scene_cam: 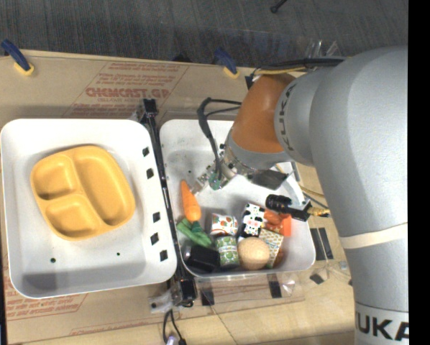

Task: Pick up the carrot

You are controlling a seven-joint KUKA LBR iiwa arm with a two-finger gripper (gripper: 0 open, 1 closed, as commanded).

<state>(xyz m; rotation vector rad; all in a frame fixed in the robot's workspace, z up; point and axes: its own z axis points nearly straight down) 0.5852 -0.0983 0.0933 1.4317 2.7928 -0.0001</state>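
From my station I saw the carrot (190, 203) lying against the left wall of the right bin (173, 144), orange body pointing toward the far edge and its green top (192, 232) trailing toward the near edge. It sat apart from the heap of other items, which I judged would leave a descending tool some room on its right side but little on the wall side.

The gripper (216, 177) hung just above the bin floor, near the carrot's far tip and slightly right of it, not touching it. The wrist and orange band blocked my line of sight, so I could not tell how it was set; nothing orange showed at its tip, so I judged the carrot not yet taken.

The near-right corner was crowded: a cow-patterned carton (252, 221), a round tan ball (253, 253), a small printed can (222, 225) and a black block (200, 257), packed touching one another. Their print was too small for me to read.

The left bin (14, 214) held a yellow divided tray (83, 190), lying flat near its middle.

On the cardboard sheet (71, 70) under both bins I read "CHEMCAST GP" in red at the far edge, and "KUKA" on the arm's base at the near right.
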